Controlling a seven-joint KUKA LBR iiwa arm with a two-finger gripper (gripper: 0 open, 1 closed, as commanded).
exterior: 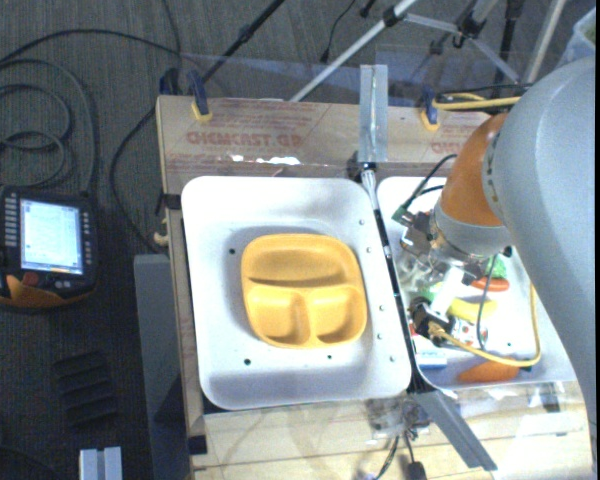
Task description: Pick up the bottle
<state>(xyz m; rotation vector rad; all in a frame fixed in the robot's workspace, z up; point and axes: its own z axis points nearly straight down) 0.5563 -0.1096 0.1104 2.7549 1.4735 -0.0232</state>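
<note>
My gripper (pixel 432 271) hangs low in the right bin (pixel 536 320), below the orange band (pixel 467 190) of the arm. It sits over a heap of small objects at the bin's left side. Just under it lies a small white and green item (pixel 446 294) that may be the bottle; I cannot tell for sure. The arm's grey body (pixel 560 188) hides the bin's far and right parts.
A yellow divided plate (pixel 302 289) lies in the left bin (pixel 212 218). In the right bin lie a yellow piece (pixel 472 312), a red-orange piece (pixel 490 284), a green piece (pixel 498 266) and an orange object (pixel 488 372) near the front. A metal post (pixel 372 118) stands between the bins.
</note>
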